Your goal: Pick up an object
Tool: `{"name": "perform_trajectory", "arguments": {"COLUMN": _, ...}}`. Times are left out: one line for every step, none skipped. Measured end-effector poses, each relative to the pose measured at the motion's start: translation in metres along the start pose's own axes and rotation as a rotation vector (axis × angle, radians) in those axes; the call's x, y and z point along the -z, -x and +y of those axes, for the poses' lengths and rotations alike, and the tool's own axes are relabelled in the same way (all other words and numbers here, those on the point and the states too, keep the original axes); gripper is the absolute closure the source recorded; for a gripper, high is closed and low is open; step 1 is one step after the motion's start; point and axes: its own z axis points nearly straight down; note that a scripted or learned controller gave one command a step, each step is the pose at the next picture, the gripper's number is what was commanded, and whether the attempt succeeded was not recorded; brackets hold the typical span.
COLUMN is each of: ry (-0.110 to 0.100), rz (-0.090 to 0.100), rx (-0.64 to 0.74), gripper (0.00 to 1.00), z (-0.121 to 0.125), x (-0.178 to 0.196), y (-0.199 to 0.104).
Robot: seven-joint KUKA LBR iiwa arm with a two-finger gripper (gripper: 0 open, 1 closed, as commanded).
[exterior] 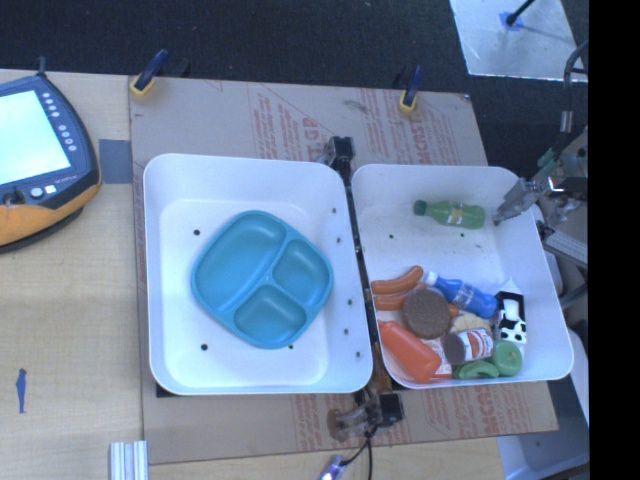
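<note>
1. Grey gripper (508,208) is hovering at the right bin's (400,183) far right rim; whether it is spread or pressed together I cannot tell.
2. Just beside it, a green bottle (450,213) is lying on its side.
3. Toy foods (445,328) are crowding the bin's near end.
4. A blue divided plate (262,278) is sitting in the left bin (170,183).

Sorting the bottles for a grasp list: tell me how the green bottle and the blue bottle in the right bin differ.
The green bottle lies alone in the far part of the right bin, near the gripper; the blue bottle sits in the crowded near pile, touching other toys. The green bottle lies nearly level across the view; the blue bottle slants downward to the right. The green one has a yellowish label; the blue one a white cap. Both are small bottles on their sides.
</note>
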Motion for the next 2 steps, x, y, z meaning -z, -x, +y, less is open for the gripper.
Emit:
{"name": "perform_trajectory", "arguments": {"ry": -0.001, "rz": 0.0, "rx": 0.001, "gripper": 0.0, "z": -0.033, "x": -0.157, "y": 0.013}}
{"name": "perform_trajectory", "arguments": {"ry": 0.0, "rz": 0.0, "rx": 0.003, "gripper": 0.0, "z": 0.026, "x": -0.165, "y": -0.06}}
